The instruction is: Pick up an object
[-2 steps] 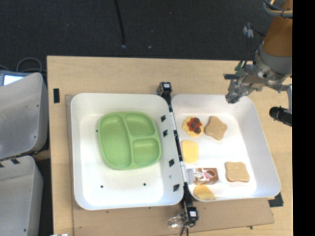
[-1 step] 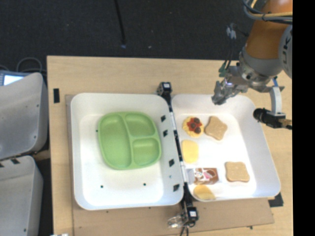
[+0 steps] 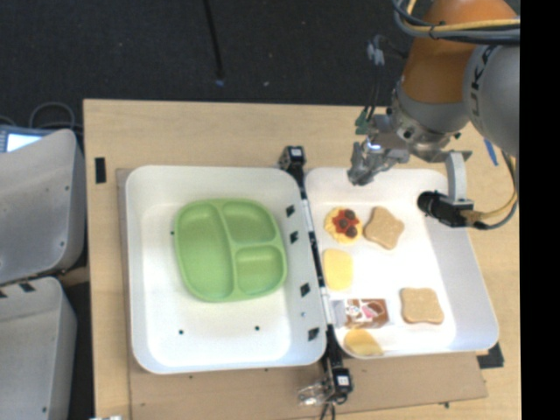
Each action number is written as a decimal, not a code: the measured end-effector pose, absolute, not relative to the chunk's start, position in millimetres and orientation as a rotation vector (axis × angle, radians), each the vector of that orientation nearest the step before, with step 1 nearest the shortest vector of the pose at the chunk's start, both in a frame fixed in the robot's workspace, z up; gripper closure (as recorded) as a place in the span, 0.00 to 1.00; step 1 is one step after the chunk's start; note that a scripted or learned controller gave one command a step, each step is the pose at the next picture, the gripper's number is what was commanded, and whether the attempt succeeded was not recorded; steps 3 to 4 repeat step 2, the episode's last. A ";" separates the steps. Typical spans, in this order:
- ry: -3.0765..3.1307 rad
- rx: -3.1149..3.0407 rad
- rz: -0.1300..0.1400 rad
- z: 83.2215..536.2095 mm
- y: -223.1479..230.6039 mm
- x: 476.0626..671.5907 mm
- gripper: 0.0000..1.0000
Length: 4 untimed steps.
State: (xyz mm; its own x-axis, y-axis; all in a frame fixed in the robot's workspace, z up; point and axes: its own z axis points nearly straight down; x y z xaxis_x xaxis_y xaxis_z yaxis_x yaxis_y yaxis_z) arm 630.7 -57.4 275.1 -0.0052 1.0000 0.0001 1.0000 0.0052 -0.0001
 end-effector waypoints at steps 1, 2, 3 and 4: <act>-2.228 -2.214 0.000 255.2 -5.3 629.5 1.00; -2.228 -2.212 0.000 244.8 56.1 632.3 1.00; -2.228 -2.212 0.000 244.8 56.1 632.3 1.00; -2.228 -2.212 0.000 244.8 56.1 632.3 1.00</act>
